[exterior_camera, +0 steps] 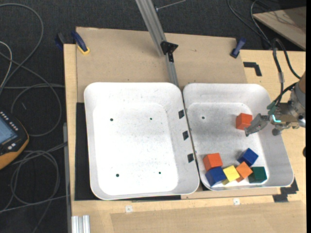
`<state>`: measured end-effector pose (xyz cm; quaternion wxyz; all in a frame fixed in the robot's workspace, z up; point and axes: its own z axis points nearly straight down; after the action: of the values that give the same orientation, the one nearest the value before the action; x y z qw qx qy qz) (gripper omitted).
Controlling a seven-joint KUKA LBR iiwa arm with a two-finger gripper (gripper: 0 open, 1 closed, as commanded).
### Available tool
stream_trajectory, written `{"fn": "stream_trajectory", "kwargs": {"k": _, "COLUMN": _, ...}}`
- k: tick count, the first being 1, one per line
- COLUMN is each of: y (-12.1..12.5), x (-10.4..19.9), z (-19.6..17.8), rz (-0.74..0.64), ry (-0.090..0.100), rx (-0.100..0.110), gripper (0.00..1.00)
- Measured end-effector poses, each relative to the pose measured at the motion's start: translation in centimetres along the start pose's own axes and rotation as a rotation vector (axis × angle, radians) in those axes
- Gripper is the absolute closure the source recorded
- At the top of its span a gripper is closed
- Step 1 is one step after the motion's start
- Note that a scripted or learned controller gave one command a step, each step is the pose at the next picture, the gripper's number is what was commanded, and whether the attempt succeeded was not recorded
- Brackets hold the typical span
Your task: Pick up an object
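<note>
The right bin [221,88] holds several small blocks. An orange block [243,121] lies alone near its right wall. My gripper [265,128] hangs at that wall, just right of this block, open. Its left finger [253,126] is close beside the block's lower right corner, and nothing sits between the fingers. In the bin's front right corner lie an orange block [212,160], two blue blocks [249,156] [215,176], a yellow block [231,173], a small orange block [244,170] and a green block [259,174].
The left bin [130,88] stands beside the right one, with black clips [184,135] along the shared rim. A metal pole [155,28] slants up from the back of the bench. Cables lie on the floor at left.
</note>
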<state>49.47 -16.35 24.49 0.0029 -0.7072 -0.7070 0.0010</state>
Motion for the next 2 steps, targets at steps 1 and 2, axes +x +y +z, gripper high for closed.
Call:
{"fn": "stream_trajectory", "kwargs": {"k": 1, "y": 0.0, "x": 0.0, "z": -0.2, "rz": 0.0, "ry": -0.001, "rx": -0.004, "gripper": 0.0}}
{"fn": "stream_trajectory", "kwargs": {"k": 2, "y": 0.6, "x": 0.5, "z": 4.4, "rz": -0.001, "ry": 0.0, "rx": 0.0, "gripper": 0.0}}
